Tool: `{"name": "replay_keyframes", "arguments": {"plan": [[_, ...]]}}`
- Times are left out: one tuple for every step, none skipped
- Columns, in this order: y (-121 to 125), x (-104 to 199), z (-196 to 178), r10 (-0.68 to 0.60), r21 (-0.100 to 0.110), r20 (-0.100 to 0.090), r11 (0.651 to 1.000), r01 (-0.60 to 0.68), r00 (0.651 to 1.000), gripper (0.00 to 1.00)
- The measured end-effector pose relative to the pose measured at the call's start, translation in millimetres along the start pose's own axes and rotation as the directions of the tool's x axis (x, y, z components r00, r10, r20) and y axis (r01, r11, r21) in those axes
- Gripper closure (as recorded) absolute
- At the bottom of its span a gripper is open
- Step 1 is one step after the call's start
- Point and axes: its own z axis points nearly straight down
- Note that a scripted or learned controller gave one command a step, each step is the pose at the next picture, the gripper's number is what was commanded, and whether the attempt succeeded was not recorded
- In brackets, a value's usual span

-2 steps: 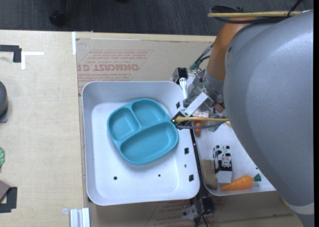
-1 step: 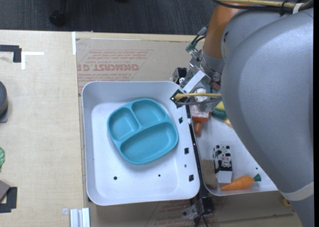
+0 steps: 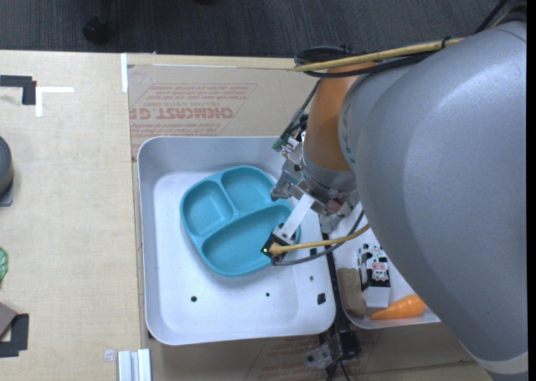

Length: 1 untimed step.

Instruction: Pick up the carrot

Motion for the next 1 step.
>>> {"name": "replay_keyframes", "arguments": {"plan": [[-7.2, -7.6, 13.4, 0.026, -0.03, -0.023, 0.999, -0.027, 0.999, 0.0]]}}
